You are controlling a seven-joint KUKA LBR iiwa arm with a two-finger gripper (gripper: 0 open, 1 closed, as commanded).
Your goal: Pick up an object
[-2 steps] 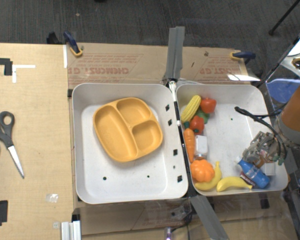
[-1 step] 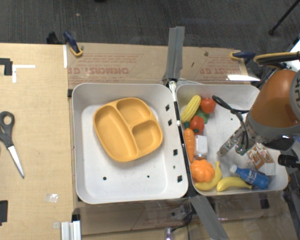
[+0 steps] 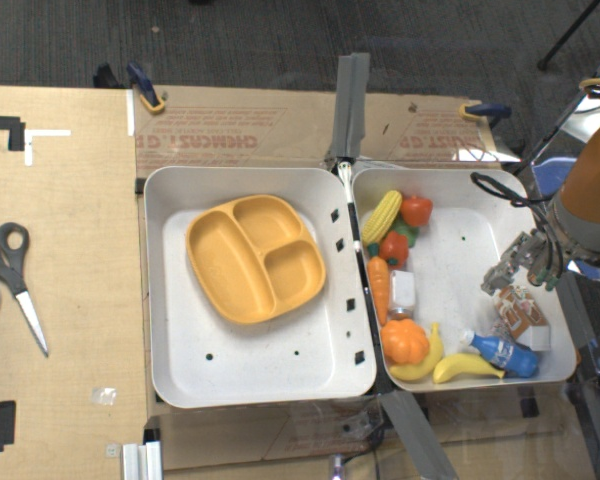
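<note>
Bins first: you have two white ones side by side, the left bin [image 3: 170, 298] holding a yellow divided plate [image 3: 255, 258], the right bin [image 3: 460, 238] holding the toys. Along that right bin's left wall, from far to near, you see a corn cob [image 3: 382, 215], a red tomato [image 3: 416, 209], a red pepper [image 3: 394, 249], a carrot [image 3: 379, 286], a small white box [image 3: 403, 290] and an orange pumpkin [image 3: 404, 341]. Near the front wall a banana [image 3: 468, 367] lies touching a blue bottle [image 3: 506, 356] with a white cap. A snack packet [image 3: 521, 318] in brown and white sits at the right wall; its print is too small for you to read.

Your gripper [image 3: 515, 268] hangs over the right part of the right bin, just above the snack packet, and you cannot tell whether it is spread or closed.

Behind the bins lies cardboard [image 3: 230, 133] with red printing upside down; it cannot be read with confidence. Scissors [image 3: 18, 278] lie on the bench at far left.
</note>
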